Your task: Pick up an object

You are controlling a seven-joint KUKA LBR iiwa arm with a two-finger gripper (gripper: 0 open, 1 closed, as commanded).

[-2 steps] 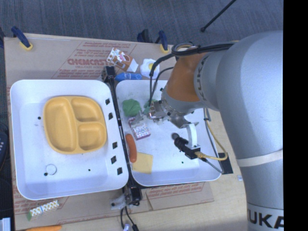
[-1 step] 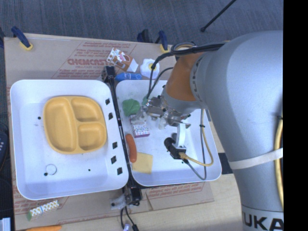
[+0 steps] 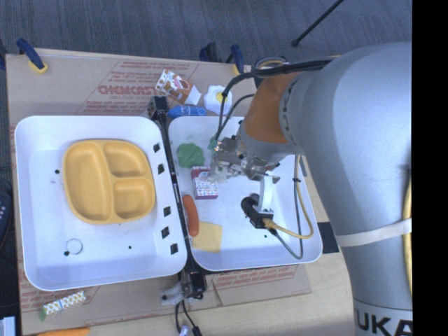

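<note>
The right bin (image 3: 294, 247) holds a green soft item (image 3: 189, 153), a small red-and-white box (image 3: 205, 185), an orange sausage-like piece (image 3: 190, 215) and a yellow slice (image 3: 208, 236). My gripper (image 3: 222, 165) hangs low over the bin's upper middle, just right of the green item and directly above the red-and-white box. The arm's grey body and orange band (image 3: 269, 110) cover the bin's right part. Nothing shows held.
The left bin (image 3: 35, 250) holds a yellow divided tray (image 3: 108, 180). Loose packets (image 3: 173, 85) and a blue item (image 3: 186, 110) lie on the cardboard behind the bins. A yellow cable (image 3: 294, 233) loops over the right bin's lower right.
</note>
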